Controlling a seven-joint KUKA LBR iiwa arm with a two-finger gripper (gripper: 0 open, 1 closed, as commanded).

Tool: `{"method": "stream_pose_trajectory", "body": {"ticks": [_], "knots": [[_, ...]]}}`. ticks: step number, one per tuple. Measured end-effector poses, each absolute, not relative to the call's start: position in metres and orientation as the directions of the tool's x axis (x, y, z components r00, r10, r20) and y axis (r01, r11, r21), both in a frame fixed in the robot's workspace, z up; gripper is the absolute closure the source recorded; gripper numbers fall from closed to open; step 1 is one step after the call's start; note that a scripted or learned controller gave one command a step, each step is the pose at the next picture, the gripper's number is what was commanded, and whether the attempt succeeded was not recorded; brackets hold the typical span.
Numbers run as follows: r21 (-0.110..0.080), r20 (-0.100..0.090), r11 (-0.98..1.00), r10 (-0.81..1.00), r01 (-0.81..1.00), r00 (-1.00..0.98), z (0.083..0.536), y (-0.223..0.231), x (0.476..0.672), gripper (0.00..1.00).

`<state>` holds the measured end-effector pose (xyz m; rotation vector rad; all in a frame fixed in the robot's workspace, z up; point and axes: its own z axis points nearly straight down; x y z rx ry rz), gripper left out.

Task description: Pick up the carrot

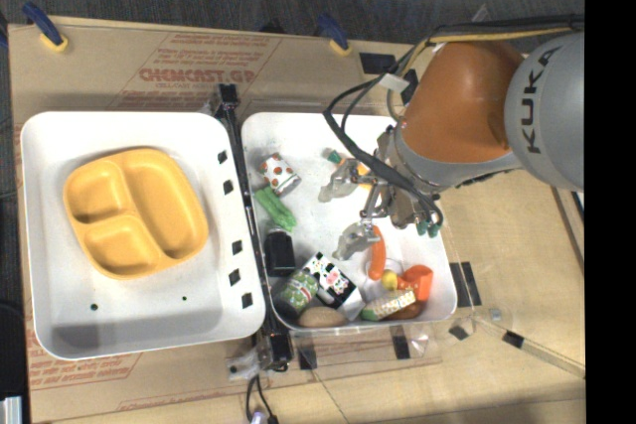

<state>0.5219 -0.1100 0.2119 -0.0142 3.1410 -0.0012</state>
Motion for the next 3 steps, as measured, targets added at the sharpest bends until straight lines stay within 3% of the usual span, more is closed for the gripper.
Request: {"method": "stream_pose_trajectory", "body": {"ticks": [1, 2, 3], "knots": [[-0.002, -0.003, 0.995, -0.098, -0.098, -0.995, 0.208, -0.165, 0.585, 0.0], [-0.004, -0.014, 0.999, -0.053, -0.053, -0.999, 0.102, -0.208, 0.643, 0.0], [-0.005, -0.021, 0.998, -0.059, -0.059, -0.998, 0.114, -0.206, 0.646, 1.0]]}}
